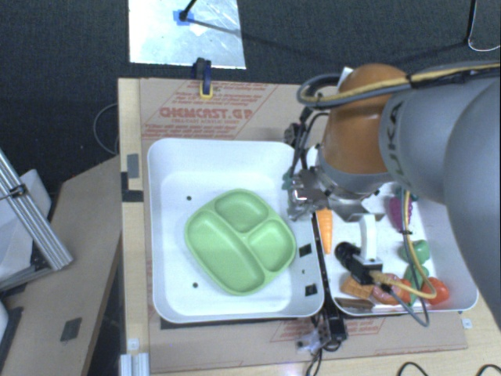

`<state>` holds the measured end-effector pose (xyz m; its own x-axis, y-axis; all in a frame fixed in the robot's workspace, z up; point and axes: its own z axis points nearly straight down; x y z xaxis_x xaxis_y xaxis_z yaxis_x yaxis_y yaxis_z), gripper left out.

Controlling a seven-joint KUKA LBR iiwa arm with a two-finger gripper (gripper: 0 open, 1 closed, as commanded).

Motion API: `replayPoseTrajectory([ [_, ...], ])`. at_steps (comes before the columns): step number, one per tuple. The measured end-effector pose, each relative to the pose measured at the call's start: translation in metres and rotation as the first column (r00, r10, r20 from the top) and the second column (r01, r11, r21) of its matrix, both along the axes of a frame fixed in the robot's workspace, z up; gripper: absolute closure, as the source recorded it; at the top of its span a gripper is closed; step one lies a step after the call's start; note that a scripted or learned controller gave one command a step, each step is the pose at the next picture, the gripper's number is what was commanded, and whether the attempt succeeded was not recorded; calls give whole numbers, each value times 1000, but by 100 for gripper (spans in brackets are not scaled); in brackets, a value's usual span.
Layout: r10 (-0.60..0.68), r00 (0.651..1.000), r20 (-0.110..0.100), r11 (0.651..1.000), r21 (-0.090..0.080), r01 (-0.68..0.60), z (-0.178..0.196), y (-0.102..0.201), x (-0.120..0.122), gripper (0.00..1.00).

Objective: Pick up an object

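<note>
My gripper (pixel 300 200) hangs below the orange wrist band, low over the wall between the two bins, near the left edge of the right bin (pixel 462 300). An orange carrot (pixel 324 227) lies just right of it, pointing towards the front. Further right in that bin are a purple piece (pixel 405 210), a green piece (pixel 420 251), a red-orange piece (pixel 439 291) and a brown-orange piece (pixel 365 291). The arm hides much of this bin. A green divided plate (pixel 239 241) lies in the left bin (pixel 176 171).
The bins rest on a cardboard sheet (pixel 207 112) on the bench. A shiny foil sheet (pixel 186 22) lies behind it, with a blue and yellow clamp (pixel 204 77) at the cardboard's far edge. Metal framing (pixel 31 218) stands at the left.
</note>
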<state>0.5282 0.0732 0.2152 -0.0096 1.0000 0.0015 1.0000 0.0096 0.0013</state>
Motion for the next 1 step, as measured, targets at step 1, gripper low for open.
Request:
replayPoseTrajectory([
  [1, -1, 1000, 0, 1000, 0, 1, 9, 39, 1, 100],
])
